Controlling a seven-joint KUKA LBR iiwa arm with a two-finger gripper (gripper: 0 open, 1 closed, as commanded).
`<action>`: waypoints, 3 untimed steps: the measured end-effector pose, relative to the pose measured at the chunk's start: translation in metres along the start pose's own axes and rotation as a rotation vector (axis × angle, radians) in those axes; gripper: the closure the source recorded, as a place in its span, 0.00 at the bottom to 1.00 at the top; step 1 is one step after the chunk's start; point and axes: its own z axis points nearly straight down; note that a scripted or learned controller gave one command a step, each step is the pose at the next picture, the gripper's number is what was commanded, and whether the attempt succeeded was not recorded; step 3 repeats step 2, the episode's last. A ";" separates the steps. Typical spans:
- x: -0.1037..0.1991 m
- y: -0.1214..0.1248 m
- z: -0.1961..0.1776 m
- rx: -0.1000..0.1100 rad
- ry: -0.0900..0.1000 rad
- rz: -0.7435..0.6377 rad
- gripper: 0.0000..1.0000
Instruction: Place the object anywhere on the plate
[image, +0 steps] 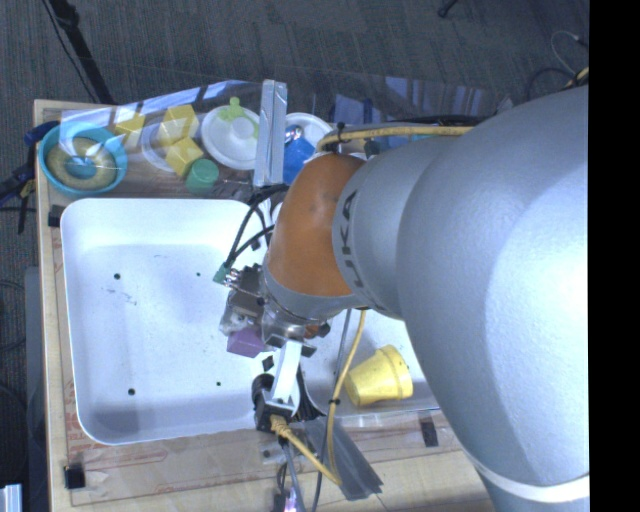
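My gripper (243, 318) hangs over the right part of the left white bin (120, 300), close to the wall shared with the right bin. A small purple object (245, 344) shows just under the gripper's lower edge; whether it is gripped or lies on the bin floor is hidden by the wrist. A yellow cup (380, 376) lies on its side in the right bin, just right of the gripper. The grey arm with its orange band (315, 235) covers most of the right bin, and whatever lies under it is hidden.
Behind the bins is a row of clutter: a blue bowl (80, 160), yellow blocks (180, 140), a white dish (232, 138) with a green piece, a green cap (203, 175) and an upright grey post (270, 135). Cables (300, 455) hang at the bench's front edge.
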 end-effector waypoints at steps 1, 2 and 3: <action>-0.139 0.062 -0.025 -0.003 0.001 0.062 1.00; -0.084 0.037 0.006 0.000 0.000 0.075 1.00; -0.084 0.037 0.006 0.000 0.000 0.075 1.00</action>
